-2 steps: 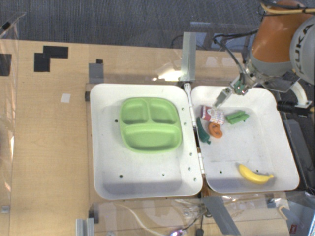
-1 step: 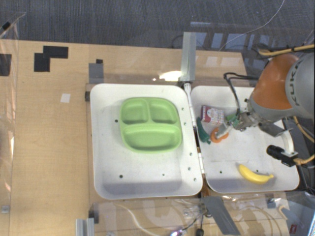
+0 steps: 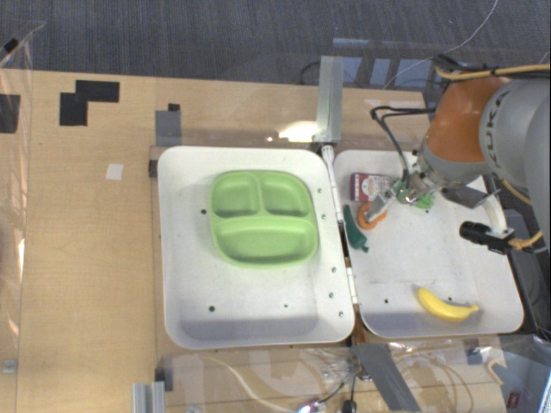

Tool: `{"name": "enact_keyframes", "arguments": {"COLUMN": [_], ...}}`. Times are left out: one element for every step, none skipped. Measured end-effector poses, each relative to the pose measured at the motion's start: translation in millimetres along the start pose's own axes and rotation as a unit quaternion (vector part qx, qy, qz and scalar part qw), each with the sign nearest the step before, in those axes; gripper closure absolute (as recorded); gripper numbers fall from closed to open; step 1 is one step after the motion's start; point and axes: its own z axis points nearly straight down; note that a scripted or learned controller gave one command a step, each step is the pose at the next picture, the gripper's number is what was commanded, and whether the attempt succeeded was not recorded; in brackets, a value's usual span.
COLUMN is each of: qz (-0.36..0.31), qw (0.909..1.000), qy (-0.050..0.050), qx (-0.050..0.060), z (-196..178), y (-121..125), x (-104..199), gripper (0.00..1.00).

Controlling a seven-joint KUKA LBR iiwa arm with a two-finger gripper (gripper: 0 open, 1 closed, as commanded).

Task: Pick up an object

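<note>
The right bin (image 3: 482, 269) holds a maroon packet (image 3: 368, 184) at its far left, an orange curved piece (image 3: 372, 218) just below it, a dark green item (image 3: 354, 234) by the left wall and a yellow banana (image 3: 446, 305) near the front. My gripper (image 3: 393, 196) reaches in from the right and hangs low over the far left part of this bin, right beside the packet and just above the orange piece. The arm's orange band (image 3: 461, 127) sits above it. A small green thing (image 3: 422, 200) shows at the gripper's right side.
The left bin (image 3: 185, 299) carries a green divided plate (image 3: 261, 217) in its middle. A metal post (image 3: 331, 101) rises behind the seam between the bins. Black cables (image 3: 392, 136) loop near the wrist. A black part (image 3: 482, 235) juts over the right bin's right side.
</note>
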Motion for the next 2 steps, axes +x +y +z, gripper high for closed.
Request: {"name": "enact_keyframes", "arguments": {"qz": [-0.008, -0.009], "qw": [0.9999, 0.9999], "qy": [0.006, 0.005], "qx": [0.012, 0.013], "z": [2, -10], "y": [40, 40], "x": [-8, -9], "gripper": [0.00, 1.00]}}
